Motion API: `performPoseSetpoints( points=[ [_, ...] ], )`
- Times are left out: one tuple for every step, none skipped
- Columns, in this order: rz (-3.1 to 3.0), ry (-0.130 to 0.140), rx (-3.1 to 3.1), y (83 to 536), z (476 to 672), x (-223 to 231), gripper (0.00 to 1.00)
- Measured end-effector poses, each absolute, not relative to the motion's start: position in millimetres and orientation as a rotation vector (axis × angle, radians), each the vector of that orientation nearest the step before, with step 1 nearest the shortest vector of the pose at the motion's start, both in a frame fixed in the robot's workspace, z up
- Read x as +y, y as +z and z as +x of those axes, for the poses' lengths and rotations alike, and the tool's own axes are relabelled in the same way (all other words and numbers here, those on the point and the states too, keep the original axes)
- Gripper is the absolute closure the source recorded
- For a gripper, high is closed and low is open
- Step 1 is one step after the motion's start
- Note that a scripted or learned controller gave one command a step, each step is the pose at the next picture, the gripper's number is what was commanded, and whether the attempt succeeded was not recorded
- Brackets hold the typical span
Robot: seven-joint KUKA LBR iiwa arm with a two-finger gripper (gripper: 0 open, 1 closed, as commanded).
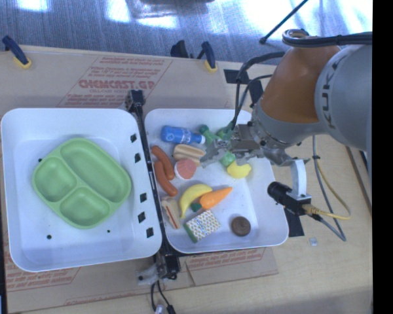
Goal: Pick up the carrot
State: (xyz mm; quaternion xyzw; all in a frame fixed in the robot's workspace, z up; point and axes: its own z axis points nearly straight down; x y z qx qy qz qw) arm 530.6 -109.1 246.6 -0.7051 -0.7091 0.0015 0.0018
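The robot arm is big, round and grey, with a shiny orange band near its end. It has "KUKA" letters on its side — black wires loop around it.

the grey arm reaches in from the right, its orange band bulking above the wrist. the wrist bends down and leftward, and the gripper hangs low at its end, its tip pointing left.
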Motion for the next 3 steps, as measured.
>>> performPoseSetpoints(
  points=[
    [-2.096, 0.005, -2.333, 127.7, 488.1, -155.7, 0.0],
    [-2.312, 0.003, -2.122, 91.2, 521.6, -146.1, 0.0],
    [-2.306, 0.005, -2.127, 101.2, 521.8, -145.9, 1.0]
  ],
)
